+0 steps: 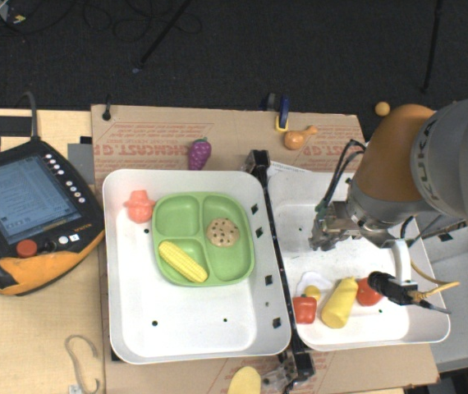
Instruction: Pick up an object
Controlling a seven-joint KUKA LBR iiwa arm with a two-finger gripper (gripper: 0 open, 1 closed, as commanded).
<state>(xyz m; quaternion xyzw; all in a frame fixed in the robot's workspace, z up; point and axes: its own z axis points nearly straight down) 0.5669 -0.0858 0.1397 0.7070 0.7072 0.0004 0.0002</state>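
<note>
The grey arm (415, 171), orange band above its wrist, comes in well to the right of the green divided plate (181, 216) as the camera sees it. A brown cardboard sheet (160, 134) spreads beneath and beyond the plate on every side. The left white bin (185, 335) holds the plate in its upper half, and the right white bin (382, 327) lies one bin wall to the plate's right. A black and orange control pendant (25, 208) rests well left of the plate, outside both bins.

The gripper (326, 238) hangs over bare bin floor right of the plate, about level with it. Whether the claw is released or clenched cannot be told from this angle.

The things to pick lie in a cluster right of the plate and lower in the view, led by a yellow bottle (340, 301). A corn cob (183, 262) lies in the plate's lower left compartment. A yellow fruit (245, 380) sits far below the plate at the view's bottom edge. A pink toy (139, 206) sits just off the plate's upper left corner, purple grapes (199, 153) lie above the plate on the cardboard, and an orange gourd (297, 138) lies up and to its right. A cookie (222, 233) lies in the plate's upper right compartment. In the cluster a red block (305, 309) is nearest the plate, a red round piece (367, 295) farthest from it, and a small yellow piece (312, 290) sits between these two
</note>
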